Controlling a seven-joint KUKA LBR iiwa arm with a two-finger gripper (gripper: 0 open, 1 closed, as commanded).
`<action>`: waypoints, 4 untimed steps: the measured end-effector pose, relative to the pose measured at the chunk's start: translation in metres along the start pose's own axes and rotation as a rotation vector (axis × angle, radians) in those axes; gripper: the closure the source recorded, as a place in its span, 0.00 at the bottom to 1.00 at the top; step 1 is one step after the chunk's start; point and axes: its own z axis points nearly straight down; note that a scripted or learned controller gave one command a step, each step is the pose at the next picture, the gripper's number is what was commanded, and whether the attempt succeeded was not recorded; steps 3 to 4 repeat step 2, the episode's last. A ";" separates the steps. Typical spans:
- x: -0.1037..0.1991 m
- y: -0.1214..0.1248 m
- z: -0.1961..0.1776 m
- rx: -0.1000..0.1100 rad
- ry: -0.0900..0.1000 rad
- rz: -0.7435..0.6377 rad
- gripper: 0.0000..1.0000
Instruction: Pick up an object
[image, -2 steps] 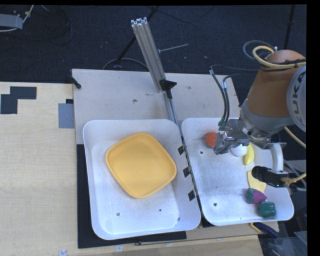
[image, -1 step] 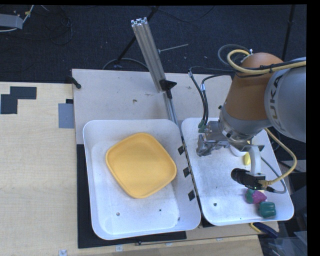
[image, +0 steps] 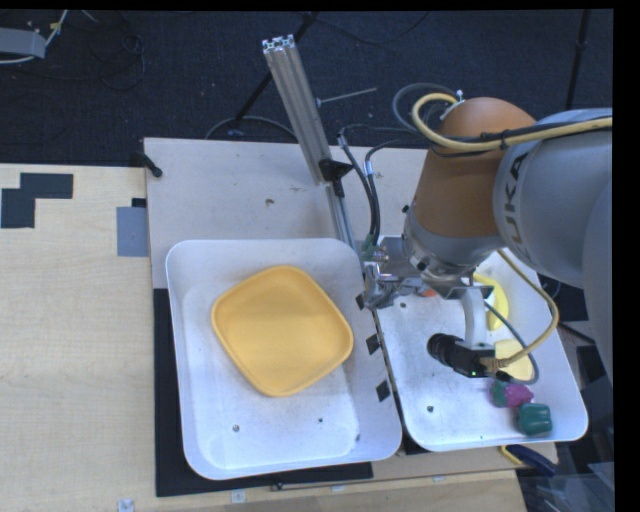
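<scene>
Left half of the frame: left bin (image: 190, 400), white and shallow, resting on the bench (image: 220, 190).
Middle of the left bin: yellow plate (image: 282, 328), a rounded square lying flat and turned corner-up like a diamond; its right corner comes near the bin's right wall.
Upper centre: metal rail (image: 300, 105), slanting down from the top of the frame toward the seam where the two bins meet.
Seam between the bins, upper part: gripper (image: 383, 283), hanging over the upper left corner of the right bin (image: 430, 420), just beside the left bin's right wall.
Gripper state: cannot be told from this angle, neither how far open it is nor whether it has hold of anything.
Plate against gripper: the plate lies to the lower left of the gripper, near it but apart.
Above the gripper: orange band (image: 470, 170), with the grey arm (image: 560, 200) running off the right edge.
Right side of the right bin: yellow thing (image: 497, 298), partly hidden by the arm.
Lower right corner of the right bin: pink piece (image: 518, 393), with a green block (image: 535, 418) just below it.
Small pieces against gripper: well apart from it, toward the lower right.
</scene>
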 end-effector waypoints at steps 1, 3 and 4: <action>0.050 0.001 -0.005 0.000 -0.001 0.000 1.00; 0.049 0.001 -0.005 0.001 -0.001 0.002 0.00; 0.049 0.001 -0.005 0.001 -0.001 0.002 0.00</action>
